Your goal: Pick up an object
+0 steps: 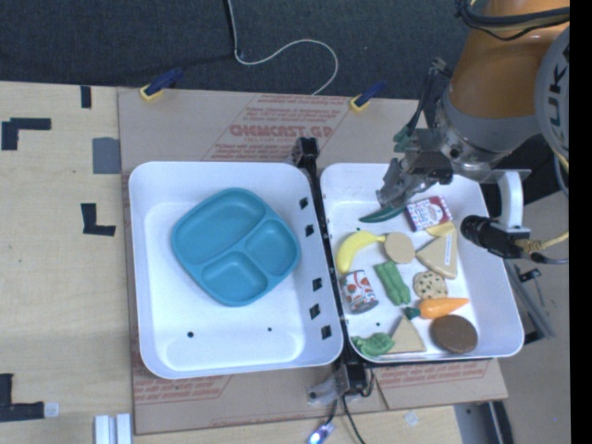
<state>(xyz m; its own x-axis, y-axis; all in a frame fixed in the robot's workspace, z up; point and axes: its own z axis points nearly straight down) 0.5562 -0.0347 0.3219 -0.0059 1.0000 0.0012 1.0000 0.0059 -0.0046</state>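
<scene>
Camera view shows the gripper (396, 191) hanging over the top part of the right bin (504, 336). I cannot tell how it is set. A dark green bean (379, 215) lies right under it, so close it looks like touching. Just below sits a yellow banana (357, 246). A small red and white box (428, 213) is beside the gripper, toward the arm. Far across, in the left bin (153, 276), rests a blue plate (235, 245).

I see blue tray (236, 246) in white bin (148, 248); yellow banana (355, 245), orange carrot (438, 307), brown disc (454, 333), green pod (392, 282).
</scene>
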